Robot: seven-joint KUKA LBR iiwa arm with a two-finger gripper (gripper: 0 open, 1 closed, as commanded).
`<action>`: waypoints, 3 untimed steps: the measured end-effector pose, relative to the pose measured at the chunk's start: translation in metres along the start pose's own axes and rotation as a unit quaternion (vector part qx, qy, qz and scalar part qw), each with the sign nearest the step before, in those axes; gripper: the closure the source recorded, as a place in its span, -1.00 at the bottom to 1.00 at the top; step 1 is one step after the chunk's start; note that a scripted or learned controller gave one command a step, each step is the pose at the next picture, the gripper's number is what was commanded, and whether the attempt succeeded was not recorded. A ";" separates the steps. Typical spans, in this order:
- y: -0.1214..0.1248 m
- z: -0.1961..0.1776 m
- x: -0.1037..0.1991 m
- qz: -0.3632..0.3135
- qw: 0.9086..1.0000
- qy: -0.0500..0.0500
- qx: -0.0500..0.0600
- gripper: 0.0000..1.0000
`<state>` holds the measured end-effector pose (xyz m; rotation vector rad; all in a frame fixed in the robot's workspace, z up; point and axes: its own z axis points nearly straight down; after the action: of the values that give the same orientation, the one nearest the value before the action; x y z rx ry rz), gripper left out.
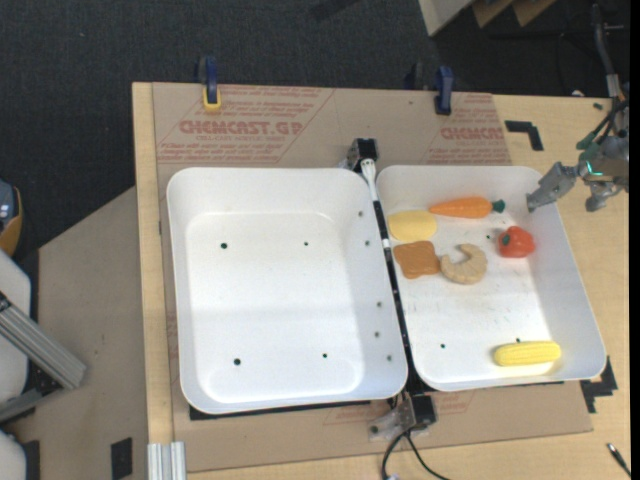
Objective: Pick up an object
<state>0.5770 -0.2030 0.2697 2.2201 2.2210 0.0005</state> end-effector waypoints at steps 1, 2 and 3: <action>0.043 0.185 0.006 -0.001 1.000 0.002 0.003 -1.00; 0.088 0.185 0.045 -0.001 1.000 -0.002 0.009 -1.00; 0.090 0.095 -0.026 0.002 1.000 -0.003 -0.004 -1.00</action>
<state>0.6675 -0.2291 0.1747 2.2174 2.2087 0.0036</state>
